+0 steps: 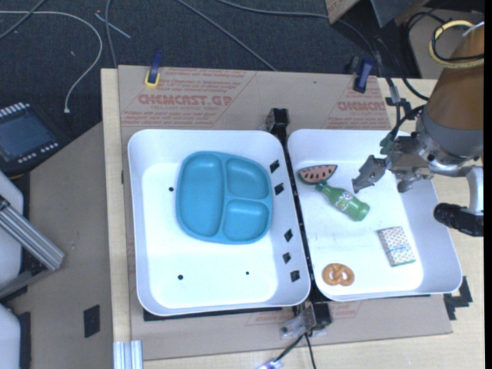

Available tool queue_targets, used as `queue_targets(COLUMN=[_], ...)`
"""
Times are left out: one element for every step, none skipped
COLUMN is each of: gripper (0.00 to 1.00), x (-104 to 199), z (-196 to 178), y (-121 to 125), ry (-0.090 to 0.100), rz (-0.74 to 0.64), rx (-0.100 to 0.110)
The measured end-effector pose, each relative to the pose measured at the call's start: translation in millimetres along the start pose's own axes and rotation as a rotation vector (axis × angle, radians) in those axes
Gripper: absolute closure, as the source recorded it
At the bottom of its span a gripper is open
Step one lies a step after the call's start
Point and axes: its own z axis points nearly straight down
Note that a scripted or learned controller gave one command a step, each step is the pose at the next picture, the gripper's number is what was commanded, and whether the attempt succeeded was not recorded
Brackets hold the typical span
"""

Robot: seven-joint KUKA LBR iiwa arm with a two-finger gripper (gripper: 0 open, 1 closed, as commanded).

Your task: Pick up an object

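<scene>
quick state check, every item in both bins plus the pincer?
blue divided plate: flat in the left bin, nothing on it
green bottle: lying on its side in the right bin
watermelon slice: flat, beside the bottle's neck
pretzel: flat, near the front rim
small patterned box: lying flat
pincer: above the right bin, right of the bottle, nothing seen between its fingers
</scene>
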Motion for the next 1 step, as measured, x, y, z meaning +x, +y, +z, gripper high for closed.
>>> queue_targets(gripper=[0.0], x=[0.3], z=[-6.6], y=[2.3], ry=[-0.001], rz=[-0.003], rx=[-0.013])
